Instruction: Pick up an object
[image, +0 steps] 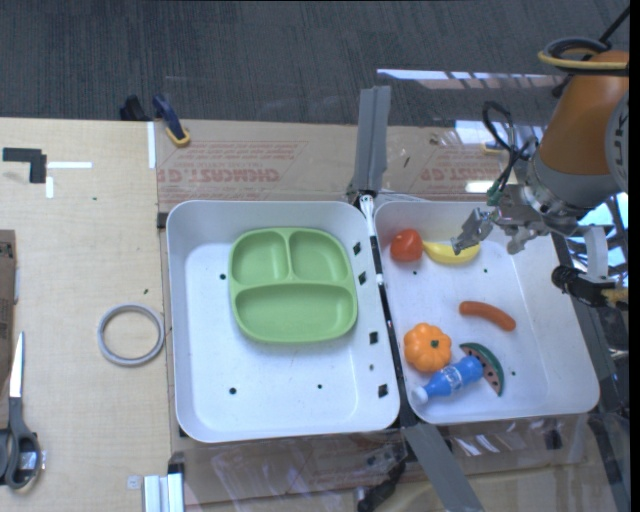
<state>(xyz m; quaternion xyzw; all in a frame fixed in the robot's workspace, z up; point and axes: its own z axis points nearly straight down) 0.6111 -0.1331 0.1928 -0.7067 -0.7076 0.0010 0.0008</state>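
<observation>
End effector (468, 240) metallic, finger state unclear, over curved yellow banana (449, 252); round red tomato (405, 245) beside

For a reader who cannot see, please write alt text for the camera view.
The arm's tool hovers over the right bin, just above a banana beside a tomato. The same bin holds a sausage, pumpkin, bottle and watermelon slice; the left bin holds a green divided plate.

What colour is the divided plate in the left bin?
Light green, all three compartments alike; the divided plate shows plainly in the camera view.
</observation>
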